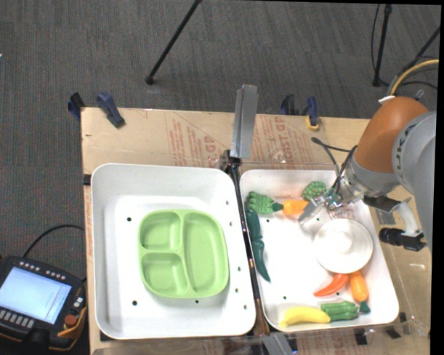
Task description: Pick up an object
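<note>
grey gripper [317,211] low in right bin [290,303], near white bowl [343,244]; grip unclear, perhaps empty.

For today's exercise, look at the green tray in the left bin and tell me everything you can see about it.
The green tray is pale lime and looks like smooth plastic. It is a rounded rectangle with a raised rim and three sections: two smaller ones on the left, one above the other, and one long one on the right. It lies flat and right way up, turned slightly askew, near the middle of the left bin. Only the bin's floor touches it.
</note>
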You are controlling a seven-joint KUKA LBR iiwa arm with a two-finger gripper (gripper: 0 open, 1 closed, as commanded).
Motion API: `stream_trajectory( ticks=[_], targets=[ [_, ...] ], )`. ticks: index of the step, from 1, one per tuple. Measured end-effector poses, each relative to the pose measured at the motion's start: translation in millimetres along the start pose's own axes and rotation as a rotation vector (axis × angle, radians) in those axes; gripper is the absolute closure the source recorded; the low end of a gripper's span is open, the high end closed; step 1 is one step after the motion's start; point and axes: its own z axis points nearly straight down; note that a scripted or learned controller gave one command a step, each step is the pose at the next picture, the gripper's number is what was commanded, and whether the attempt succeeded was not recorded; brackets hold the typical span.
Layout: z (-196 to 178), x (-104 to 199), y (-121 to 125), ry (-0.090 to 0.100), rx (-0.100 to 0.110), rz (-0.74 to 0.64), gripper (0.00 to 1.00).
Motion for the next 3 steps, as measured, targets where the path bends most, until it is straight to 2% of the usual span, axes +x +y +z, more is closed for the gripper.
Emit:
stream_trajectory(
  ticks=[1,2,3],
  targets=[
    [2,62,28,0.002,0.003,0.175,0.0],
    [2,81,34,0.001,0.006,0.45,0.0],
    [-7,83,35,0.001,0.009,0.442,1.0]
  ],
)
